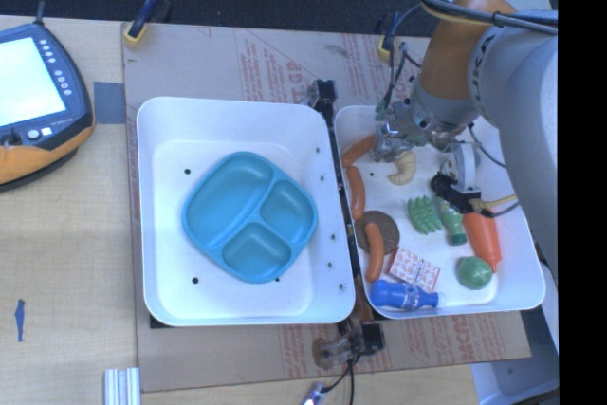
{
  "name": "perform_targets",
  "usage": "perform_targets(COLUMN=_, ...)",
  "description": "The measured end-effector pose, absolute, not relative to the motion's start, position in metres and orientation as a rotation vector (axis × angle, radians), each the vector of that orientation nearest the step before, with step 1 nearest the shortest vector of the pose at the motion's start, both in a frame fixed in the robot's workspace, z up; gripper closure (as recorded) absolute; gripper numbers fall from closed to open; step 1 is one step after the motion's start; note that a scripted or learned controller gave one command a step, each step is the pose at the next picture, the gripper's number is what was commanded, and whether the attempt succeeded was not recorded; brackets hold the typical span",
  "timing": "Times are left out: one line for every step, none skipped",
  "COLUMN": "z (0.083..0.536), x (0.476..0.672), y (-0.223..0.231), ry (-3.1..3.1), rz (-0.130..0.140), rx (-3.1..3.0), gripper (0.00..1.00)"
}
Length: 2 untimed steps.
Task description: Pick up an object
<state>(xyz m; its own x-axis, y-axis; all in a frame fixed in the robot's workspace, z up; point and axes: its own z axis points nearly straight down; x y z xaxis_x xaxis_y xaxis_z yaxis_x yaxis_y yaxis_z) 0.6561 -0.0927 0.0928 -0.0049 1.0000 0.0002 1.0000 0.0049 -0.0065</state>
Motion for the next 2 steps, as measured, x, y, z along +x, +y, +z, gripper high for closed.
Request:
perform_targets(z=0.0927, x=0.6561, y=-0.0926, ry=-2.224, rz=0.007, rx=-2.213, gripper=0.0)
perform_targets(z=0.0923, x=0.6561, y=-0.0981, ry=-2.222, rz=0.005, rx=-2.216, gripper=0.0)
